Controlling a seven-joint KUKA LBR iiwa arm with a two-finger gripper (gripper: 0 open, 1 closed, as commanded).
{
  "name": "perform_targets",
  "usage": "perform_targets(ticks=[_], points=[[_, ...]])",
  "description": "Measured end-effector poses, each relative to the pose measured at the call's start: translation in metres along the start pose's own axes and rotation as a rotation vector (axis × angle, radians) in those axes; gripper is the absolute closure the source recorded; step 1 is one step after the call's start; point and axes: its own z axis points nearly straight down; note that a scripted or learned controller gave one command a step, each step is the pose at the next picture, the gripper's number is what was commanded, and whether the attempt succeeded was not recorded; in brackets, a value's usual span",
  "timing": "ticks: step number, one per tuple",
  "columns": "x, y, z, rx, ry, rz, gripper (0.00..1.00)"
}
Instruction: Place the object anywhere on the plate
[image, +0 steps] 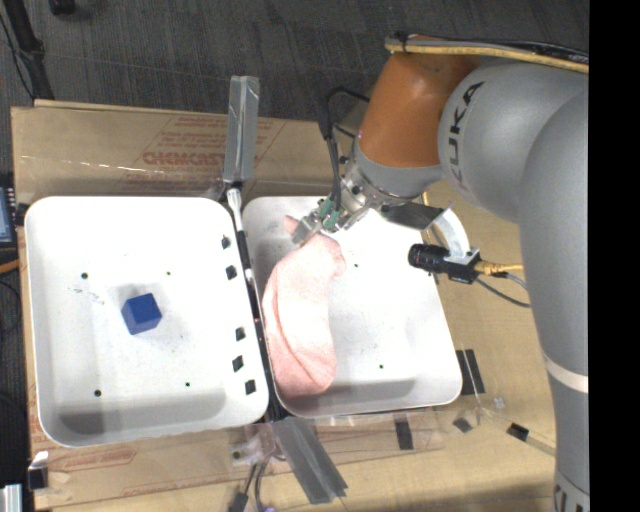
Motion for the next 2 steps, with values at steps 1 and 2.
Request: perform_targets(ticks=[1,2], points=[[0.044,0.035,0.009,0.000,0.001,-0.407,1.00],[0.072,0.070,0.002,-0.003,-0.004,-0.811,1.00]])
